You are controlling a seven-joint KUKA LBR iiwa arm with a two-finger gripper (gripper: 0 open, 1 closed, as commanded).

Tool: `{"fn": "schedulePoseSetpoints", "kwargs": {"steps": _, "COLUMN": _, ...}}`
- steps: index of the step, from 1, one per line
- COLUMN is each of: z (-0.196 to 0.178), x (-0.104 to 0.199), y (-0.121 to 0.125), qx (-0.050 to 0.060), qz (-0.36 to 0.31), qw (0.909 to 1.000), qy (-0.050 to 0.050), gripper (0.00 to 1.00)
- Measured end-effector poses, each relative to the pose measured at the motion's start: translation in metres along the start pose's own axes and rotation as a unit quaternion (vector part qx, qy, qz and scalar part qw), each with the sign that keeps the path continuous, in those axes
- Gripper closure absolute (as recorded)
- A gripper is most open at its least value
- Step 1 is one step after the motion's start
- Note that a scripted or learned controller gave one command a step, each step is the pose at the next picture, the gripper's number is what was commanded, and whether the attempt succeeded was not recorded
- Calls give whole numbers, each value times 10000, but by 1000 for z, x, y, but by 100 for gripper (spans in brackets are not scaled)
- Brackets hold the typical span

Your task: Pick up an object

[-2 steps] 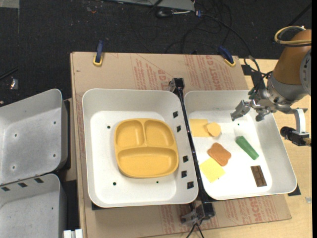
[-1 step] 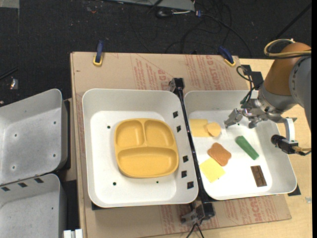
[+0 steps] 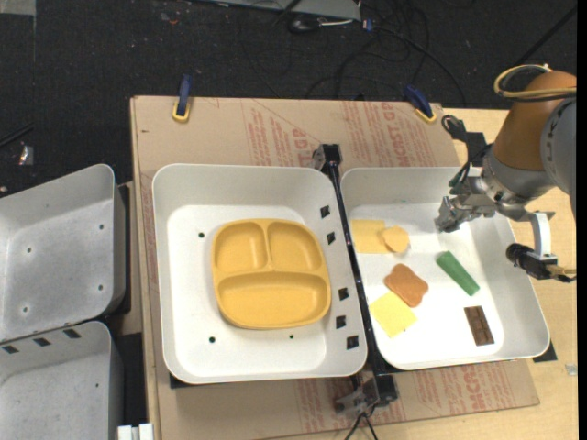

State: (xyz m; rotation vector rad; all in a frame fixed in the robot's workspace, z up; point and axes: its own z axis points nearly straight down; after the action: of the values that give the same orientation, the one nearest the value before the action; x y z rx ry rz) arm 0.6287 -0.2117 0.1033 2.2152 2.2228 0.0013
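The right bin (image 3: 514,342) holds several small food-like pieces: a pale yellow slab (image 3: 365,236) with a round tan piece (image 3: 396,240) beside it, an orange-brown oval (image 3: 406,285), a yellow square (image 3: 393,314), a green stick (image 3: 457,273) and a dark brown bar (image 3: 478,325). My gripper (image 3: 451,214) hangs low over the bin's upper right part, above and to the right of the tan piece and above the green stick. It touches none of the pieces as far as I can see.
The left bin (image 3: 174,246) carries a yellow divided tray (image 3: 271,273). A black divider (image 3: 345,255) runs between the bins. The bins rest on a cardboard sheet (image 3: 248,126) held by clamps. Grey metal panels (image 3: 55,246) lie at far left.
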Motion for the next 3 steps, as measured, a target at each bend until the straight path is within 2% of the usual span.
{"fn": "schedulePoseSetpoints", "kwargs": {"steps": 1, "z": -62, "x": -6, "y": 5, "qx": -22, "qz": 5, "qw": 10000, "qy": -7, "gripper": 100}}
{"fn": "schedulePoseSetpoints", "kwargs": {"steps": 2, "z": -113, "x": 3, "y": 3, "qx": -20, "qz": -1, "qw": 10000, "qy": -2, "gripper": 100}}
{"fn": "schedulePoseSetpoints", "kwargs": {"steps": 3, "z": -170, "x": -5, "y": -2, "qx": -16, "qz": 13, "qw": 10000, "qy": -5, "gripper": 100}}
